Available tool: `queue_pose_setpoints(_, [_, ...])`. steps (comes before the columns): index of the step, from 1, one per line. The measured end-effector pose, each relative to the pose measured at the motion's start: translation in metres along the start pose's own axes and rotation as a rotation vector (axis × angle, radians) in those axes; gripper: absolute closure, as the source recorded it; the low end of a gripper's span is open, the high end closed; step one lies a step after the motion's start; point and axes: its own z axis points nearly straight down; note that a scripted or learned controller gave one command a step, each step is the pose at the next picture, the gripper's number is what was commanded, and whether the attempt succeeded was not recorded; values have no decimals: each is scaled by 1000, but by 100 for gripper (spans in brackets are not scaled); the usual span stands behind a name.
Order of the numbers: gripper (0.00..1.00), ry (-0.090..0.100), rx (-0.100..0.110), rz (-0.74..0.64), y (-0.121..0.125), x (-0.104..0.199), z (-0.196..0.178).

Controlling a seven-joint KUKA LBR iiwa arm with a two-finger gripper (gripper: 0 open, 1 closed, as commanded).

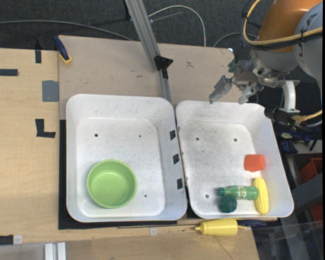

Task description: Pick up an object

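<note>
At the near edge of the counter [124, 69], just outside the right bin [206, 118], a yellow bottle [219, 227] lies on its side. Inside the right bin, in its near right corner, three things lie close together: a dark green block [227, 203], a green bottle [238, 192] lying on its side and touching the block, and a yellow banana-shaped thing [261, 194] at the end of the green bottle, against the right wall. A little farther along the same right wall sits an orange block [254, 162], apart from the yellow thing.

In the left bin [119, 107], a light green bowl [112, 183] stands upright in the near left corner.

The two bins touch along the middle, where small dark clips join their rims. Farther back, a grey metal pole [145, 28] crosses the counter at a slant and ends near the far inner corner of the left bin.

At the far edge of the right bin, the gripper [231, 91] hangs above the rim, toward the far right corner. Its fingers [219, 89] are spread apart with nothing between them. All the things in the right bin lie well apart from it, at the near side.
</note>
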Motion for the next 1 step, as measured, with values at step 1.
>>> queue_pose_setpoints(1, [0, 0, 0, 0, 0, 0, 0])
